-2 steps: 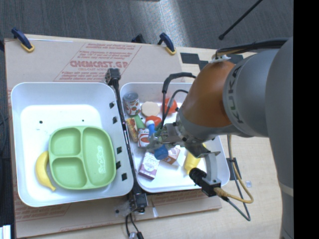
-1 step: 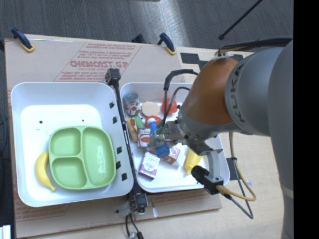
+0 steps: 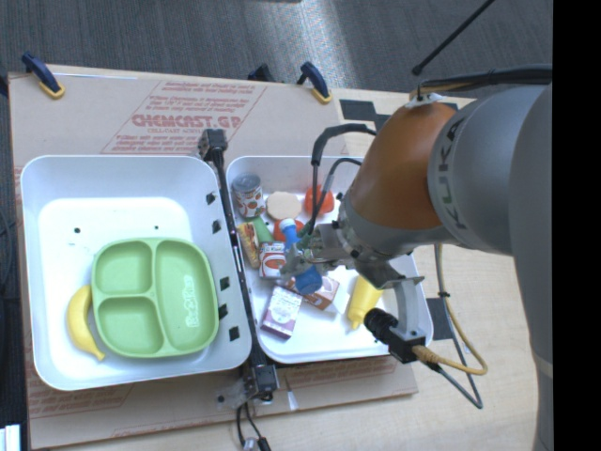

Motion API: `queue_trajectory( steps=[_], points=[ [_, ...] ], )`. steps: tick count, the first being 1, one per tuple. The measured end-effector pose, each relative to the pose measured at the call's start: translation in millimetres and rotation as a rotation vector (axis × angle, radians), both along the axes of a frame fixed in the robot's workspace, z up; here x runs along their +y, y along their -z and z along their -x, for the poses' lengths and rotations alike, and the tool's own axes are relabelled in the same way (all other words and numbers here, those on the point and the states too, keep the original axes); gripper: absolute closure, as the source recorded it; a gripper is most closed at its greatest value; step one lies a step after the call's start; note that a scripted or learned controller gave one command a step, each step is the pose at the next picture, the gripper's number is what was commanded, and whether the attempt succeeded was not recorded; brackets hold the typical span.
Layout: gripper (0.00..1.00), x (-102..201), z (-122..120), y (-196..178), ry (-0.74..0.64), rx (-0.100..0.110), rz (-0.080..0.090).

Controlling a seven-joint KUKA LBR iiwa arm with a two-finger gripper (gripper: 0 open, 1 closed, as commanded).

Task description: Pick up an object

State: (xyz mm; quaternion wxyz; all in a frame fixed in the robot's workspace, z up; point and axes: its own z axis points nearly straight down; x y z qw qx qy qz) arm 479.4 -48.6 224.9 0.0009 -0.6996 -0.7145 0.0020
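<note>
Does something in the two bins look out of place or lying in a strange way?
Nothing is spilled or visibly broken. The right bin holds a loose jumble: a can upright, small boxes lying tilted against each other. In the left bin, a banana sits wedged between the green tray and the wall.

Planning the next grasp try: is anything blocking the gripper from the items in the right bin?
Nothing visible stands between them. The gripper is already down among the clutter in the right bin, close beside the small carton and the yellow bottle.
</note>
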Motion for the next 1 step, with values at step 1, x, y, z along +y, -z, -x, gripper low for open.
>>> queue_trajectory(
  steps=[1],
  points=[
    [1.0,0.3,-1.1,-10.2,-0.004,0.0,0.0]
  ],
)
